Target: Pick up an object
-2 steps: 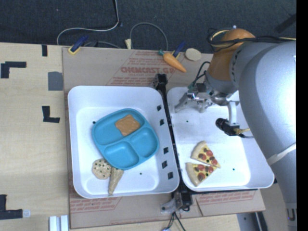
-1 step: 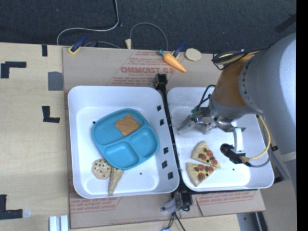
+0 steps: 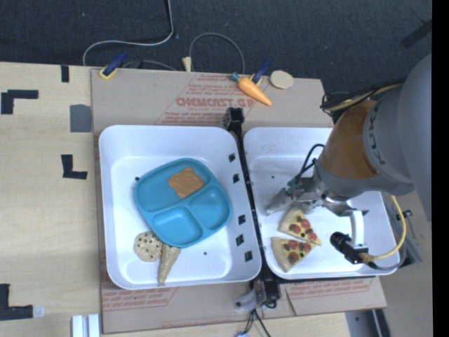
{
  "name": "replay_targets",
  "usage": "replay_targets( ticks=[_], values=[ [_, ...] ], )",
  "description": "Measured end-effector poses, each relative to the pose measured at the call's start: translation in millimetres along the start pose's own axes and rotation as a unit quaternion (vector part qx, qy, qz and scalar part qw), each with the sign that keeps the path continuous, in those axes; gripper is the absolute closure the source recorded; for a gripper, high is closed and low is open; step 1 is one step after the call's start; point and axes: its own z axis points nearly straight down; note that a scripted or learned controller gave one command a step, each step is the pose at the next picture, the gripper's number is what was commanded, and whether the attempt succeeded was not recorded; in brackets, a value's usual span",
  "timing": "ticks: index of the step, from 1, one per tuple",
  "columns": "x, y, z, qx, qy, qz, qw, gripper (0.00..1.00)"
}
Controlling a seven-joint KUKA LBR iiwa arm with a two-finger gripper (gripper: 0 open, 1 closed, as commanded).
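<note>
Grey metal and an orange band are filling the right side of the view, where the arm is reaching down into the right bin and hiding much of its floor. The gripper is sitting low near the bin's left part, just above the upper pizza slice; whether it is spread or pressed together cannot be told, since the wrist is covering most of it and the tips are blurring into the white plastic. No object is showing between them. A second pizza slice is lying just below the first, both wedge-shaped with red dots on a yellow top.

The left bin is holding a blue divided plate with a brown square of toast in its upper compartment. A speckled round cookie and a pale cone-shaped piece are lying against the plate's lower edge, the cone partly tucked under it.

Both bins are resting on a printed cardboard sheet over a pale wooden bench. A toy carrot and a small tan disc are lying on the cardboard behind the bins. Dark carpet and thin cables are running across the top.
</note>
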Motion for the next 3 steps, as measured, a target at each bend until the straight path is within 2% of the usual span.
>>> replay_targets(
  ticks=[1,2,3],
  values=[
    [-4.5,-47.5,-0.3,-0.001,0.000,0.000,1.0000,0.00],
    [-4.6,-46.6,-9.9,0.000,-0.001,0.000,1.0000,1.00],
    [79.1,-20.2,-102.4,0.000,0.003,-0.006,1.0000,1.00]
  ],
)
